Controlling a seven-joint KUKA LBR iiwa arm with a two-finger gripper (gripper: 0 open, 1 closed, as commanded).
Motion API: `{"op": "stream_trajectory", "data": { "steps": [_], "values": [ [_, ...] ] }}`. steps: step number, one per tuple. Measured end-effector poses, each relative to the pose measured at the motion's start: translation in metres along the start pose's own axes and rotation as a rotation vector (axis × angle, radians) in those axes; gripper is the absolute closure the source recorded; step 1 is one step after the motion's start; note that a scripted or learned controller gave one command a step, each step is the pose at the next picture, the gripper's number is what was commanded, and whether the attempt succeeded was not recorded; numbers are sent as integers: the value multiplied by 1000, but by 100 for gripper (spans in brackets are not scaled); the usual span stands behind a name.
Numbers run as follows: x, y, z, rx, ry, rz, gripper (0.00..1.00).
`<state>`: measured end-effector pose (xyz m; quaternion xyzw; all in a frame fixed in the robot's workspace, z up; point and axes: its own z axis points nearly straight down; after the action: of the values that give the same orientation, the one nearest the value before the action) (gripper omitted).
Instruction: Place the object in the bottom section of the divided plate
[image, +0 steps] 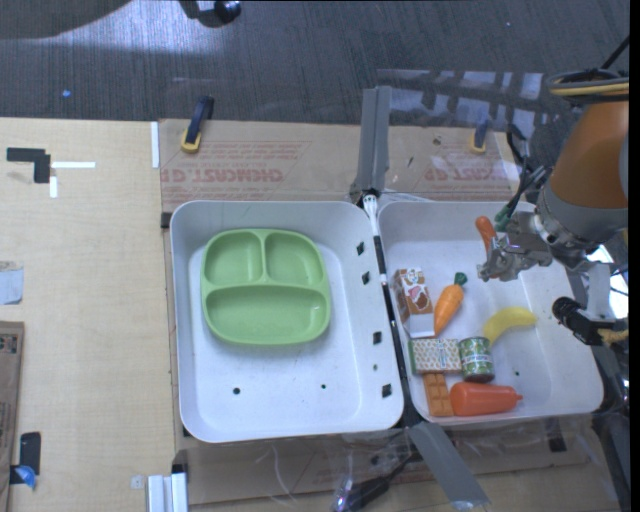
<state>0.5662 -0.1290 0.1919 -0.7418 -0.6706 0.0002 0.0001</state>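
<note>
Can't tell the grey two-finger gripper's (497, 262) state, but the small orange toy carrot (449, 302) sits just lower-left, lying diagonally.

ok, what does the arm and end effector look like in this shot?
The arm is bulky, with a broad orange band above a grey wrist. Dark cables loop beside it. The end effector is a small grey metallic assembly with an orange-red part near its top.
</note>
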Motion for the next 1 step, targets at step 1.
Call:
{"op": "stream_trajectory", "data": {
  "steps": [1],
  "values": [
    [74, -39, 1, 3, 0, -102, 100]
  ]
}}
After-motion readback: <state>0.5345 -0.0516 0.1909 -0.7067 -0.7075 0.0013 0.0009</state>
